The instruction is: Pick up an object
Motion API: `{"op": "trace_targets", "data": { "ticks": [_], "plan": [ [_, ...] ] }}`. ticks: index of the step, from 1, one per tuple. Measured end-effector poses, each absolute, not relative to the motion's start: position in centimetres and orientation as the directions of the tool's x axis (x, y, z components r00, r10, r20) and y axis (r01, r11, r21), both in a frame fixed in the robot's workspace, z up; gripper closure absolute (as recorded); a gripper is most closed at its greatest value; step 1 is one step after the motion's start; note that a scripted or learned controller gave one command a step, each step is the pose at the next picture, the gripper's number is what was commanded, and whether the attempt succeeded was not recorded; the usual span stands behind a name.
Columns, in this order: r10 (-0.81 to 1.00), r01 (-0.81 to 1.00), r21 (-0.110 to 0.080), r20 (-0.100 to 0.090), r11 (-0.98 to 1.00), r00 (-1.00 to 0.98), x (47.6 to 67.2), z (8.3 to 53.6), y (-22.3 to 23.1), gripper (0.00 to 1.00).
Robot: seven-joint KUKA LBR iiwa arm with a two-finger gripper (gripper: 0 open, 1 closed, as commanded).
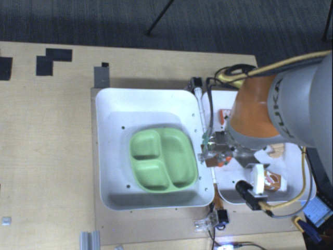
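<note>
Pale wooden tabletop [47, 155], two shallow white bins. Left bin [112, 108]: green three-compartment plastic tray [163, 159], centre. Grey arm with orange band [270, 108] over right bin [296, 191], covering small packaged items [272, 180]. Claw [213, 152] near divider; state: cannot tell.

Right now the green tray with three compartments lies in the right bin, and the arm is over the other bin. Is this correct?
No. The camera view shows the green tray in the left bin; the arm is over the right bin. The tray does have three compartments.
</note>
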State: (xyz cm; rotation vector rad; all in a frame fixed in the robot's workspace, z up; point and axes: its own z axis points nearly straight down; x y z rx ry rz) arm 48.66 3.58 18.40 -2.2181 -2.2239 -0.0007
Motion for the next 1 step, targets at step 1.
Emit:
{"op": "trace_targets", "data": {
  "ticks": [1],
  "plan": [
    [1.0,1.0,0.003,-0.001,0.002,-0.002,55.14,20.01,-1.25,1.0]
  ]
}}
